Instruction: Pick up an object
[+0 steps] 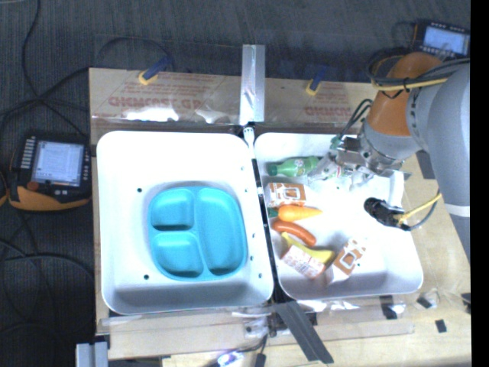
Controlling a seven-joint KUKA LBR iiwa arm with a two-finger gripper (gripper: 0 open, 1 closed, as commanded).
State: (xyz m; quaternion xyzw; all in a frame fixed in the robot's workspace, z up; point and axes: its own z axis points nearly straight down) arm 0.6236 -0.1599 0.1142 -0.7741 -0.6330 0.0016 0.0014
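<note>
The right bin (397,270) holds several items. A green bottle (294,167) lies at its back left. In front of it are an orange and white packet (284,193), an orange carrot (298,213), a red-orange sausage shape (294,232), a yellow banana (313,251), a white wrapped packet (302,263) and a small brown and white carton (348,258). My gripper (345,165) hangs low over the bin's back part, just right of the bottle's cap end. Nothing shows clearly in its grasp.
The left bin (122,174) holds a blue three-compartment tray (197,232). A metal post (253,82) stands behind the wall between the bins. A black cable plug (380,209) dangles from the arm over the right bin. A handheld pendant (53,167) lies left of the bench.
</note>
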